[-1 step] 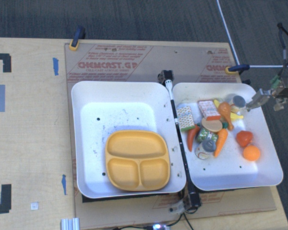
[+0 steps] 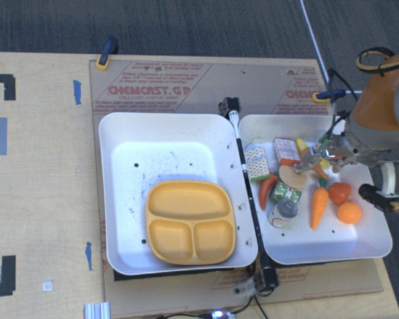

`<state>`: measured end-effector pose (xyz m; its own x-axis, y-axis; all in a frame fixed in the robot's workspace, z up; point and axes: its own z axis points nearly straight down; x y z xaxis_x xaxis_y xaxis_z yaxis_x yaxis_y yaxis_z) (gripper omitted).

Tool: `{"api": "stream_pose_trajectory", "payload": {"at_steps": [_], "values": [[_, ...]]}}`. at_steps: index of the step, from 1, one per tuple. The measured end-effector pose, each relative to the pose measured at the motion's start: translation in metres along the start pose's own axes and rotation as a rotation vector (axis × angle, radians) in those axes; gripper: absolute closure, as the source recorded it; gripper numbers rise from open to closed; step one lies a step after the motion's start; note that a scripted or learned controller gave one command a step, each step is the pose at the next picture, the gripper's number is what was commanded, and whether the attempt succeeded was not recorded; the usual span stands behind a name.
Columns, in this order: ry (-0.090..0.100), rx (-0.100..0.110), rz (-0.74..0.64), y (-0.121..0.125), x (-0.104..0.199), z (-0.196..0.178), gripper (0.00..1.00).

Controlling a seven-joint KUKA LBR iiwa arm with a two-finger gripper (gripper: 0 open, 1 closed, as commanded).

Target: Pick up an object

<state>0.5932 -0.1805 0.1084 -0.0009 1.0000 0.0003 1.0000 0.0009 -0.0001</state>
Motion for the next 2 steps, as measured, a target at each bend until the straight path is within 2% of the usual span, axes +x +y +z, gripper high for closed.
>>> {"api": "stream_pose_trajectory", "payload": {"at_steps": [1,2], "values": [[0.001,0.000,-0.002,0.001,0.000,-0.010,1.00],[0.001,0.002,-0.001,-0.048,0.100,-0.077,1.00]]}}
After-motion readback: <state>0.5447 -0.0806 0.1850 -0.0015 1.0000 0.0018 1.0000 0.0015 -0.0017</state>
